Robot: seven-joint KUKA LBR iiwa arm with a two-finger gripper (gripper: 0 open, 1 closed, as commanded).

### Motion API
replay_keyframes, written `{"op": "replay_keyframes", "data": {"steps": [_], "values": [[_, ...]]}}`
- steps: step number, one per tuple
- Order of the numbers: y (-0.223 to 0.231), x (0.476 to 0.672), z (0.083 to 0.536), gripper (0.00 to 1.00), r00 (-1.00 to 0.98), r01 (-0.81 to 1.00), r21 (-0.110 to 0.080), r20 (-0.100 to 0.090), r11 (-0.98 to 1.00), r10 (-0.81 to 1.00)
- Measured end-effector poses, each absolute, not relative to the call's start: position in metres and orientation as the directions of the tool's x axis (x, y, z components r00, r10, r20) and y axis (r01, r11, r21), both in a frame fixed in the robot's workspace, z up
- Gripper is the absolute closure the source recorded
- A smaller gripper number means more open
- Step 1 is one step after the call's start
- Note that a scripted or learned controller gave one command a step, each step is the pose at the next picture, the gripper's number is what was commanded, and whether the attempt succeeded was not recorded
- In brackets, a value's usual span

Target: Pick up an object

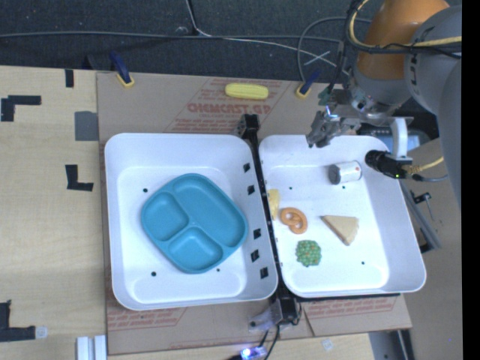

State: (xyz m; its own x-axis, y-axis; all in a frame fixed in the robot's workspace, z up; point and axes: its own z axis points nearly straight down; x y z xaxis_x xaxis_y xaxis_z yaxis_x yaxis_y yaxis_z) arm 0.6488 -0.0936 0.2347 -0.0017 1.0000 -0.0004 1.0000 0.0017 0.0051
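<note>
Blue tray [193, 222]: lies tilted in the left bin [120, 201], bare white floor open all round it.
Divider edge: the two bins' rims touch at the middle, black clips along the join.
Yellow piece [274, 199]: pressed against the right bin's [397, 268] left wall.
Pretzel [293, 219]: just beside it, near the bin's middle.
Green cluster [308, 253]: below the pretzel, open floor to its right.
Tan wedge [341, 227]: right of the pretzel, apart from it.
Grey cylinder [344, 172]: on its side near the far rim.
Gripper [321, 135]: over the right bin's far rim, up and left of the cylinder; seemingly nothing between its fingers, spread unclear.
Yellow banana shape [246, 91]: outside the bins, on the cardboard [150, 103].
</note>
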Motion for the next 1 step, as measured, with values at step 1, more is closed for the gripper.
{"op": "replay_keyframes", "data": {"steps": [1], "values": [[-0.0934, 0.6495, 0.2728, 1.0, -0.001, 1.0, 0.003, 0.0, 0.001, 1.0]]}}
